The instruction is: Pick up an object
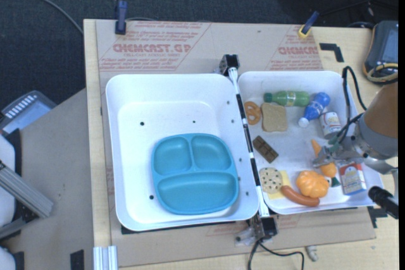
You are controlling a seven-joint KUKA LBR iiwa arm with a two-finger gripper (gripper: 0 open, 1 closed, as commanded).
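Arm: reaches in from the right, low over the right bin (297, 78)
Tool (330, 155): down among the toys near the right wall; how far it is spread, cannot tell
Under the tool: small orange piece (328, 169), just beside the orange pumpkin (312, 183)
Nearby: hot dog (299, 196), cookie (271, 179), chocolate bar (264, 148)
Far end: green bottle (288, 98), blue bottle (314, 108), toast (274, 117), pretzel (252, 112)
Left bin (126, 104): blue divided plate (194, 172)
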